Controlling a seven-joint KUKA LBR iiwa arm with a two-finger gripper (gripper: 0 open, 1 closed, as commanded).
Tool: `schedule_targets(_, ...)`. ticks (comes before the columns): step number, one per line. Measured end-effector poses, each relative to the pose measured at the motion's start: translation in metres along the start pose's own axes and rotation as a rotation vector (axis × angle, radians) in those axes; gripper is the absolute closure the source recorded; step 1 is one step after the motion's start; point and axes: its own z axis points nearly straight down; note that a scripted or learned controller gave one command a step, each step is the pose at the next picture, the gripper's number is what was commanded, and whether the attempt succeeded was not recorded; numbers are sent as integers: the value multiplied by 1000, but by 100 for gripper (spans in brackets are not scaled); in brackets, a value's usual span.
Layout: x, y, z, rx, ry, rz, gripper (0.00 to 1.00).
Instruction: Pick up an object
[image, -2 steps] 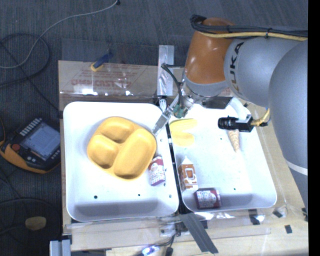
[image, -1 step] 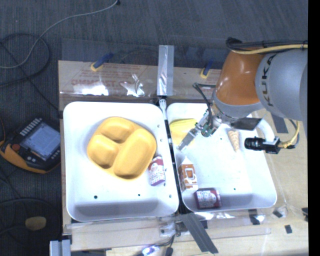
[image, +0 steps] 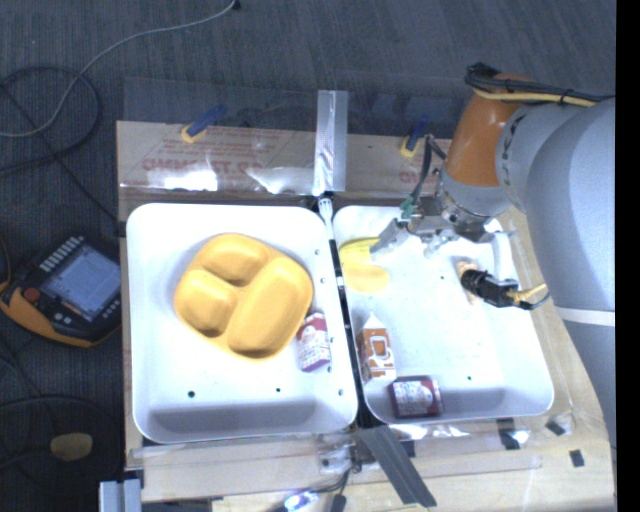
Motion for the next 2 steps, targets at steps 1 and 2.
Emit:
schedule_targets(1, 8, -29, 22, 1, 0, -21, 0)
schedule_targets(2, 14, -18, -51, -2, 1, 25, 0)
